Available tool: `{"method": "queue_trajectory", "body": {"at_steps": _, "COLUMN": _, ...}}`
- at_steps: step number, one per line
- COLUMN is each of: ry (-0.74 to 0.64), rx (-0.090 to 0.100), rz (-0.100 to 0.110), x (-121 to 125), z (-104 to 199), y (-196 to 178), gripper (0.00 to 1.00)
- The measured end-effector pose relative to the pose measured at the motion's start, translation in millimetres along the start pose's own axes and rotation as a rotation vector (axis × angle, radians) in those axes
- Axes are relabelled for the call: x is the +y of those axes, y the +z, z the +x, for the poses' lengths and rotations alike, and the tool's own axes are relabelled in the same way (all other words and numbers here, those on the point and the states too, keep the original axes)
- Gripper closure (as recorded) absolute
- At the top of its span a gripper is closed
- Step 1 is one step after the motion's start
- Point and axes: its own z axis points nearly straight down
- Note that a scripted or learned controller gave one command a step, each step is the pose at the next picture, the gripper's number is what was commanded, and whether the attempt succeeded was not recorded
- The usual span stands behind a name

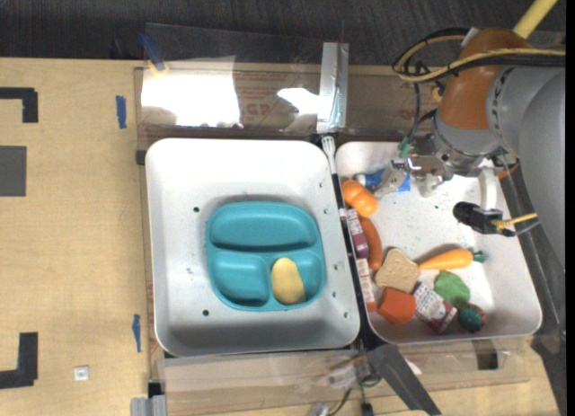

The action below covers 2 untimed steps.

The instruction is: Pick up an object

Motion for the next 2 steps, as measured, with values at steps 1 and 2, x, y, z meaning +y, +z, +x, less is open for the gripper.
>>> {"method": "queue_trajectory", "body": {"at_steps": 1, "ry": -0.001, "rx": 0.000, "rz": 0.006, "x": -1, "z": 0, "y": -9, "gripper": 1.00}}
{"method": "queue_trajectory", "body": {"at_steps": 2, "ry": -0.038, "rx": -0.012, "rz": -0.035, "x": -16, "z": -40, "y": -28, "gripper": 1.00}}
